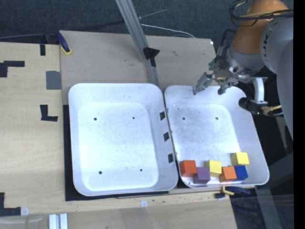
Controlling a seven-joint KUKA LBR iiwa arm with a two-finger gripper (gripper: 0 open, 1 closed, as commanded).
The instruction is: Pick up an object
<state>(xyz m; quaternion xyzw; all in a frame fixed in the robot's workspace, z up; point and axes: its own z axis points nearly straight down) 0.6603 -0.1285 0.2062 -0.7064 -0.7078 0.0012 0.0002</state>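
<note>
While the arm reaches in from the right, the bench holds the following, each placed relative to the right bin.

Right bin [248, 123]: shallow, white, speckled floor; its left wall touches the left bin.

Left bin [114, 137]: shallow, white, directly left of the right bin; small black clips sit along the shared wall.

Gripper [210, 88]: above the far edge of the right bin, near its far rim; two fingers spread apart, one finger [200, 86] to the left and the other to the right, with nothing between them.

Arm [259, 32]: grey with an orange band, beyond the far right corner of the right bin.

Orange block [188, 167]: inside the right bin, at the near left corner.

Purple block [203, 174]: inside the right bin, at the near wall, just right of the orange block and touching it.

Yellow block [215, 166]: inside the right bin, near wall, just right of the purple block.

Second orange block [228, 173]: inside the right bin, near wall, beside the yellow block.

Blue block [240, 172]: inside the right bin, touching the second orange block on its right.

Second yellow block [239, 158]: inside the right bin, just behind the blue block.

Block group as a whole: well apart from the gripper, at the opposite end of the right bin.

Metal post [135, 25]: slanted, grey, beyond the far left corner of the right bin.
</note>
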